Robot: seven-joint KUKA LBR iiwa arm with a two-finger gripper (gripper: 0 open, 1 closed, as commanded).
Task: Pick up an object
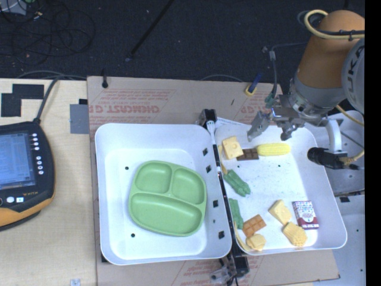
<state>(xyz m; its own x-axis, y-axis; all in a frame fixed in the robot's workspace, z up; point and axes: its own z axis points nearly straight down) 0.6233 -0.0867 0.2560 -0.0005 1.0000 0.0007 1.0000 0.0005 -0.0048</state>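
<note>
A brown cardboard sheet [155, 103] printed with red lettering covers the bench under two shallow white plastic bins. At the near edge of the right bin [329, 186] lie a small orange waffle-patterned block [254, 224], a round pale yellow piece [256, 241], a ridged yellow chunk [294, 233], a yellow wedge [279, 210] and a small red-and-white printed carton [305, 213]. Along the wall between the bins lie a slim green pod [236, 212] and, a little farther back, a thicker green pod [237, 182].

The left bin [113, 177] holds a light green divided plastic plate [168, 198] with three compartments. On the bench's far left rests a grey and orange control pendant [24, 174] with a lit screen.

Toward the far side of the right bin sit a yellow cube [232, 147], a dark brown bar [250, 154] touching it, and a yellow corn cob [272, 149] just beside the bar.

Behind the bench, dark carpet carries loose black cables [53, 22].

The grey arm with its orange band [330, 40] leans in from the right, its two-finger gripper [274, 128] hanging above the bin's far edge, over the corn cob. The fingers are spread apart, with nothing between them.
</note>
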